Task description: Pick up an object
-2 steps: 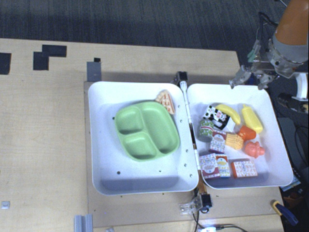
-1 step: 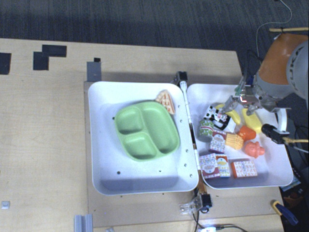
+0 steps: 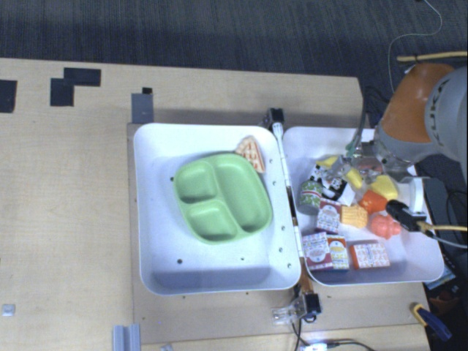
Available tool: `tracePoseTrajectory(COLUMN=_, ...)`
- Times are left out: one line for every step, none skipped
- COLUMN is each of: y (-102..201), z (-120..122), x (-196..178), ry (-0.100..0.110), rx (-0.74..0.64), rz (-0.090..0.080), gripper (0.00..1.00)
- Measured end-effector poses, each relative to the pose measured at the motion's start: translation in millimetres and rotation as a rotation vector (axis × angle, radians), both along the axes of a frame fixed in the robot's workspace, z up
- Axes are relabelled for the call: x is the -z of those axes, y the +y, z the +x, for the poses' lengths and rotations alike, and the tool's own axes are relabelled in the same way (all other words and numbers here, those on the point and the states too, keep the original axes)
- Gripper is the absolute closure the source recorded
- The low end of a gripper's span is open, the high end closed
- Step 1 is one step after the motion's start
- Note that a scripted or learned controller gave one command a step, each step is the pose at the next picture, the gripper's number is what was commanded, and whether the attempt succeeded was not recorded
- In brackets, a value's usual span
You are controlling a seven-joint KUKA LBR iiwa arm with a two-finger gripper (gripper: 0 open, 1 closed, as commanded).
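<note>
Right now my claw (image 3: 351, 168) sits over the crowded right bin (image 3: 431, 258); I cannot tell its state. Packed toys (image 3: 344, 225) could make it slip.

You get one fixed camera, set high above the tabletop (image 3: 66, 218), looking down at a slant; far enough back to take in both white bins, left bin (image 3: 153, 218) and right bin (image 3: 420, 258), side by side mid-frame; dark floor runs across the top; the arm (image 3: 424, 115) enters from the right edge.
</note>
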State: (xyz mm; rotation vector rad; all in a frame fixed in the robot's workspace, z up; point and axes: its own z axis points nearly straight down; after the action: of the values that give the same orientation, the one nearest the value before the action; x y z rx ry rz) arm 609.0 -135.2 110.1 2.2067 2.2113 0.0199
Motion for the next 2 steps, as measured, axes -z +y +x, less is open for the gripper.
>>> tracePoseTrajectory(y=1.9, z=3.6, x=-14.1, ry=-0.009, rx=-0.003, rz=0.003, gripper=1.00)
tracePoseTrajectory(y=1.8, z=3.2, x=-13.5, ry=-0.008, rx=-0.003, rz=0.002, gripper=0.00)
